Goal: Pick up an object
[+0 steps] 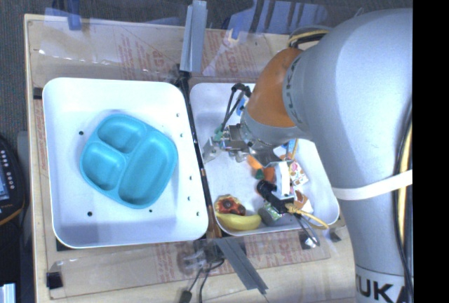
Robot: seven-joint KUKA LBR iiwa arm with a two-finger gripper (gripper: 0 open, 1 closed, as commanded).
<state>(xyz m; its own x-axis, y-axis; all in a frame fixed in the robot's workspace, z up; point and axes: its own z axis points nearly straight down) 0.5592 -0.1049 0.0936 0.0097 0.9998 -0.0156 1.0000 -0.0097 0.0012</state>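
- Reaching in from the right side of the frame with the grey arm (365, 98), its orange band (270, 102) sitting over the upper middle of the right bin (210, 109).
- Hanging the gripper (228, 142) low over the left-centre part of that bin, just right of the wall it shares with the left bin (56, 154).
- Hiding the gripper's tip among metal parts and blur: cannot tell how far open it is, nor whether it is gripping anything.
- Lying along the right bin's lower edge, near the lower middle of the frame: a yellow banana (242, 222), well apart from the gripper.
- Sitting just above the banana's left end, touching it or very nearly so: a red-and-dark round item (229, 206).
- Resting lower right of the gripper and near it: a small orange piece (258, 163), partly covered by the wrist.
- Lying in the middle of the left bin, turned at a slant to the bin's walls: a blue divided tray (128, 160) with three compartments, well apart from the gripper.
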